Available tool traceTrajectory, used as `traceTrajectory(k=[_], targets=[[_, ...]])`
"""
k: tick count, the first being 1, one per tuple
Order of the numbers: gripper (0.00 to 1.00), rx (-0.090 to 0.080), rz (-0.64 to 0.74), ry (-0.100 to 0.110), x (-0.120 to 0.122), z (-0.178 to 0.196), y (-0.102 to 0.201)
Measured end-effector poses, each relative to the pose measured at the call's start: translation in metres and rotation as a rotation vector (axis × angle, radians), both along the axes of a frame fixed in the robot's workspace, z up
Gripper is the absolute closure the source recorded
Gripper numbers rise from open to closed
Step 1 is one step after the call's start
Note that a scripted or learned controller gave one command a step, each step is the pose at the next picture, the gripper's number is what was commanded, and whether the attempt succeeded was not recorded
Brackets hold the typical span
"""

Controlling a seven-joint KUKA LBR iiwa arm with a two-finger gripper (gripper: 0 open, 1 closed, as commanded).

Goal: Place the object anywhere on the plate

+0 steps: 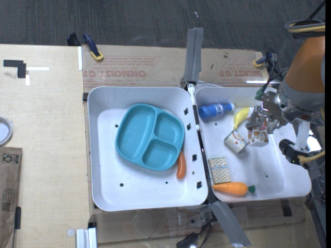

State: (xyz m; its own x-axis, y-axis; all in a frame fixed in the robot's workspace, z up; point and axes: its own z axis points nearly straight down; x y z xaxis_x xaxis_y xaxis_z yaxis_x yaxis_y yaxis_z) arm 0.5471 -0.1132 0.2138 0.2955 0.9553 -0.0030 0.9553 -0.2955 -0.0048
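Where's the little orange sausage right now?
In the camera view, the sausage lies in the left bin, right beside the lower right edge of the blue plate, near the divider between the two bins.

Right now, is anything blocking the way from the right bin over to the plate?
Only the raised rims where the bins meet. The blue plate itself lies bare; a small sausage sits just off its right edge. The gripper hovers in the right bin.

Single fixed overhead view, slanted down, taking in left bin (98, 154), right bin (274, 187) and surrounding bench (41, 112).
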Motion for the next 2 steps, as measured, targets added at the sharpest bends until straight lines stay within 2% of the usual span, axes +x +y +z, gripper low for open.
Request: traceTrajectory(k=[1, 2], targets=[[1.00, 0.001, 0.168, 0.000, 0.026, -0.024, 0.091], [1.00, 0.001, 0.210, -0.002, 0.038, -0.017, 0.168]])
